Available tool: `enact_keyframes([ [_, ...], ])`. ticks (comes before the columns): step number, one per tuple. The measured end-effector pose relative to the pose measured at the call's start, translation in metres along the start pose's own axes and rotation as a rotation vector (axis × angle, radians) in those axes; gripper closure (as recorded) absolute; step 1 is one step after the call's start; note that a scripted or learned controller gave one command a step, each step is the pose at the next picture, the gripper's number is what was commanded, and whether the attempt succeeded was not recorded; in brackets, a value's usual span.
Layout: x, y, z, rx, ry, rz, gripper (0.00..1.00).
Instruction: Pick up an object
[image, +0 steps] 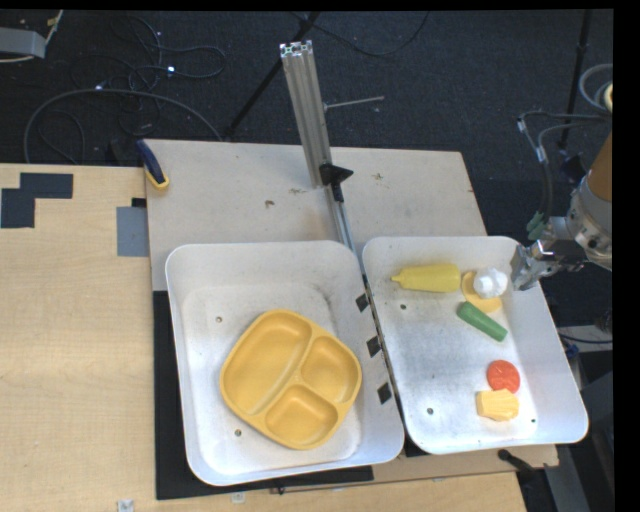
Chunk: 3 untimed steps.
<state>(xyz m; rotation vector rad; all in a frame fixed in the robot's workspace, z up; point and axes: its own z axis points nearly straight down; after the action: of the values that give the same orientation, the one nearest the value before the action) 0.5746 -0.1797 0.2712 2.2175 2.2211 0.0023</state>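
Corn-shaped yellow toy (428, 278) lies at the far end of the right bin (440, 400), well inside the rim and clear of the walls, so it looks the easiest pick. Its long axis runs left to right across the bin, almost level, the narrower tip pointing left toward the divider between the bins. Just right of it sits a small white piece (489, 283) on a pale yellow bit, and nearer than that a green stick (482, 320) lies slantwise, its far end up-left and its near end down-right. A red piece (503, 375) and a yellow block (498, 404) rest close together at the near right.

The hand (527, 268) hangs at the right rim of that bin, beside the white piece; whether its fingers are spread or pressed together I cannot tell, and nothing is seen between them.

To take the corn well, I would move the hand left until it stands over the toy's middle, turn the fingers to close across the short width, near to far, and descend straight. Keep off the white piece. The left bin (200, 300) holds a yellow divided plate (290, 378), not needed.
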Motion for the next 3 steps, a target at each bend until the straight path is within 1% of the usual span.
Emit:
enact_keyframes([
  [1,0.06,-0.006,0.0,0.006,0.004,-0.004,1.0],
  [2,0.103,-0.019,0.004,0.008,0.003,-0.002,1.0],
  [3,0.163,-0.022,0.019,0.008,0.004,-0.004,1.0],
])
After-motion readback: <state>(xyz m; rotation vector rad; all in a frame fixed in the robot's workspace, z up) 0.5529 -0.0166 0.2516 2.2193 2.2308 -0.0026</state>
